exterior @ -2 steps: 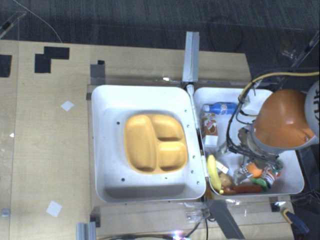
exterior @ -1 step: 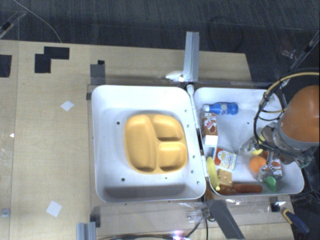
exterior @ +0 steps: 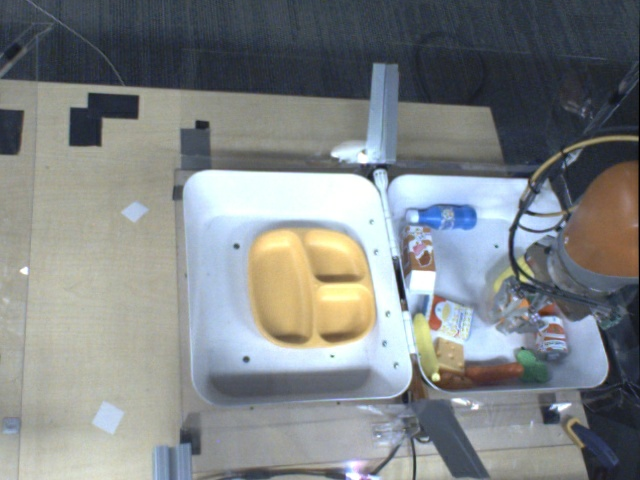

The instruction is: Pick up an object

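hand [exterior: 520, 306] sat low in the right bin [exterior: 480, 190] near a small can [exterior: 551, 339]; i could not tell its state. no object was lifted yet.

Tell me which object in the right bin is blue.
The bottle, lying on its side near the bin's far wall, is blue with a white cap; the other items are brown, yellow, red or green.

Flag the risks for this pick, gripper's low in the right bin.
1. The gripper sits among close-packed items; the small can is right beside it, so it may get nudged or only partly caught.
2. The carrot and banana lie along the right bin walls, likely awkward to grasp.
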`<action>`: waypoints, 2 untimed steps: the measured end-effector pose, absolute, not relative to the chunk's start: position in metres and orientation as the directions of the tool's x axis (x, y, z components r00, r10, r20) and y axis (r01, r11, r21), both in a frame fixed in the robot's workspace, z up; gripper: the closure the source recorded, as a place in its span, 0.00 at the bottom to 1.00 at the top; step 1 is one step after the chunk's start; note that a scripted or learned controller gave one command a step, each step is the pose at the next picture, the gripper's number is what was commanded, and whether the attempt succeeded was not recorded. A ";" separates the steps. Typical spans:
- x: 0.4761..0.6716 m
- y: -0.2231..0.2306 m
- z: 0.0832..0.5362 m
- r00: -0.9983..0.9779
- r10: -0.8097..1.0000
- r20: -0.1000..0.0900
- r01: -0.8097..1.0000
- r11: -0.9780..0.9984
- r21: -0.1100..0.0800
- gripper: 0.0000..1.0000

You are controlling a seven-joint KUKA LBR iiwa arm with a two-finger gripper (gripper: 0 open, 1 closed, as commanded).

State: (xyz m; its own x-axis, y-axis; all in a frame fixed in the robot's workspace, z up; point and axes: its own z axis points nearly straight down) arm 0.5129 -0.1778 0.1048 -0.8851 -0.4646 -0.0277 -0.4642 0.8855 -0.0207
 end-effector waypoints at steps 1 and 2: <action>0.527 -0.154 0.091 -0.853 -0.522 -0.010 -0.522 0.853 -0.013 1.00; 0.579 -0.206 0.121 -0.927 -0.375 -0.012 -0.375 0.927 -0.007 1.00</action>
